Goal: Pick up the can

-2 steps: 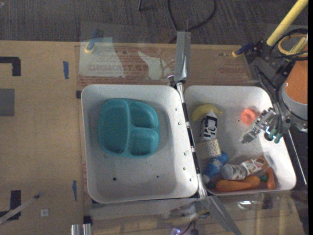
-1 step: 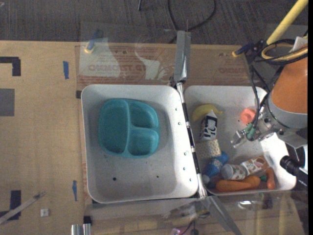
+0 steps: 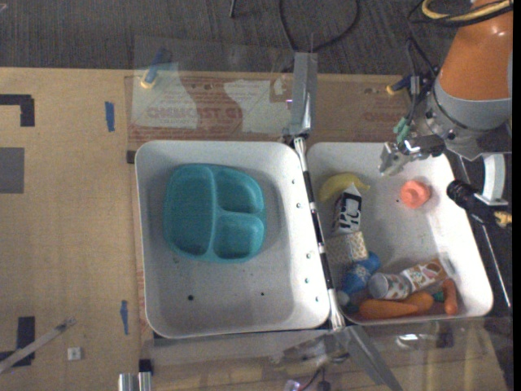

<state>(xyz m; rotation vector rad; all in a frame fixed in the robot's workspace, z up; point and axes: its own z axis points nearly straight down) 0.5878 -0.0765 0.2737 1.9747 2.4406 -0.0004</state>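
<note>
Even, moderately bright overhead light; soft shadows inside white bins [image 3: 155,243]; slight overall softness; glare on clear sheet [image 3: 212,96], upper centre.

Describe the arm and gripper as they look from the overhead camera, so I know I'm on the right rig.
The arm is a rounded orange segment over a grey wrist section, at the view's upper right. Black and yellow cables loop beside it. The gripper is small, metallic grey with teal parts on its mount, above the right bin.
</note>
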